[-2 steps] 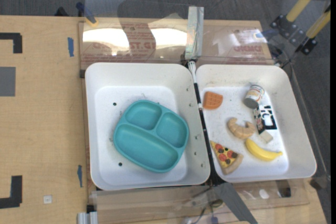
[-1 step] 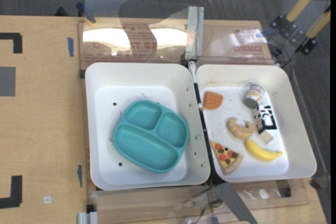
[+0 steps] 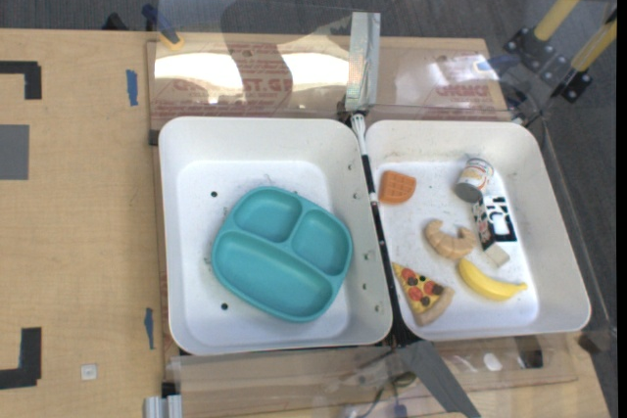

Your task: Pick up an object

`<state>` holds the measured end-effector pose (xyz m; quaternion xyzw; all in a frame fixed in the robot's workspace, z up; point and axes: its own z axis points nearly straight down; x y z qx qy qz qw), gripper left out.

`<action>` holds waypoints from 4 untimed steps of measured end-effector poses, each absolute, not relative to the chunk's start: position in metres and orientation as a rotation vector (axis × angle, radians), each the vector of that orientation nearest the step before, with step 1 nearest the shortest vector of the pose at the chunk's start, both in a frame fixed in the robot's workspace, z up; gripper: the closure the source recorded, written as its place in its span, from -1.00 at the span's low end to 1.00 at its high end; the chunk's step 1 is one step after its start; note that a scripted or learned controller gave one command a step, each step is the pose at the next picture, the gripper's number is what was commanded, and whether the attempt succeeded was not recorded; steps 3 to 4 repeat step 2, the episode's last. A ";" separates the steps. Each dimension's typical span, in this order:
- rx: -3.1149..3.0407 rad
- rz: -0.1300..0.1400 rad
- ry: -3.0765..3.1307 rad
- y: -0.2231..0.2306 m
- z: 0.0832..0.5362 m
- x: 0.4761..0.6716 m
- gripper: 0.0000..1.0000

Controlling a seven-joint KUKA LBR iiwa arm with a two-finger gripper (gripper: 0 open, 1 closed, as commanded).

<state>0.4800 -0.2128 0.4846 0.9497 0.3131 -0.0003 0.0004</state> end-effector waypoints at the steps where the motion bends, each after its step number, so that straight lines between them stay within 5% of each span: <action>1: 3.125 -0.002 0.317 -0.223 0.484 0.480 1.00; 4: 3.125 -0.002 0.318 -0.223 0.485 0.480 1.00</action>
